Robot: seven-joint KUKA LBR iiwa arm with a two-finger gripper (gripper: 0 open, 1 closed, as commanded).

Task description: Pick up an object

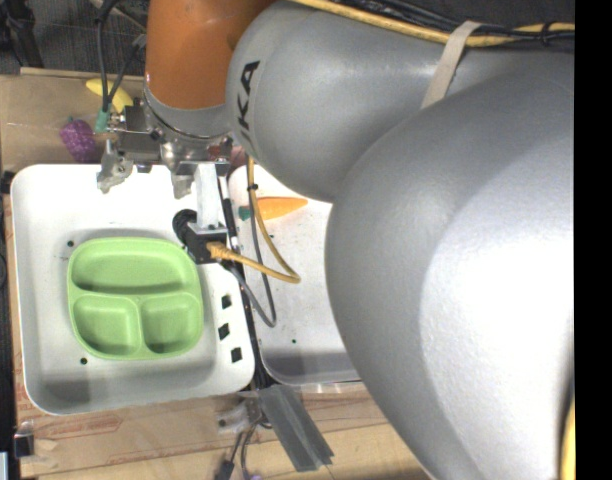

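Gripper (151, 168) hangs over the left bin (31, 268) at the tray's 12 o'clock, jaw state I can't tell; green tray (136, 298) sits mid-bin, so I'd drop straight onto its near rim and pinch the lip, not the flat.

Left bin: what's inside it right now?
The left bin holds a green divided tray, its three compartments bare. The gripper hangs over the bin's far edge, and the arm covers that bin's right rim, so anything there is hidden.
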